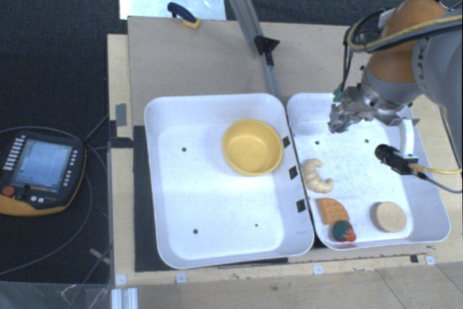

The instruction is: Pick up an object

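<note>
Above the right bin (427, 177), the gripper (340, 121) hovers over bare floor; its grip state can't be told. Descending here would likely miss the croissant (316, 176).

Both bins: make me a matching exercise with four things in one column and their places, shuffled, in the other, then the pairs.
Things:
1. bowl
2. croissant
3. disc
4. gripper

Places:
A. right bin, near corner on the right
B. over the right bin's far end
C. left bin
D. right bin, by its left wall

Pairs: 1-C, 2-D, 3-A, 4-B
</note>
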